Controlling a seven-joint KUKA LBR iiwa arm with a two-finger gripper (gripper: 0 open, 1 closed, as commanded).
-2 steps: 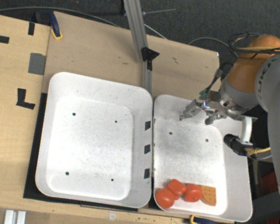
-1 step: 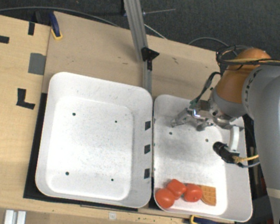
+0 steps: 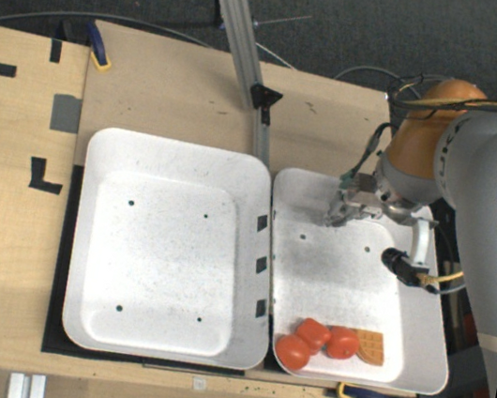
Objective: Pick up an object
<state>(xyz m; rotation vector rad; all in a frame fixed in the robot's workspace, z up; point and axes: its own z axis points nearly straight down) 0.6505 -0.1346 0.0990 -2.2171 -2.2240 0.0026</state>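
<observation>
Three small objects lie clustered at the near edge of the right bin [image 3: 419, 314]: two red pieces [image 3: 312, 332] touching, and an orange waffle-like piece [image 3: 371, 347] just beside them. The approach step is in hand; nothing is grasped. The pincer [image 3: 342, 210] hangs over the bin's far end, well apart from them; its state cannot be determined. Next: travel toward the cluster, then descend.

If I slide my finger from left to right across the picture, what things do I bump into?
Large shallow white left bin → shallow white right bin → round red tomato-like pieces → small orange waffle-patterned square → big grey arm with its orange band.
</observation>
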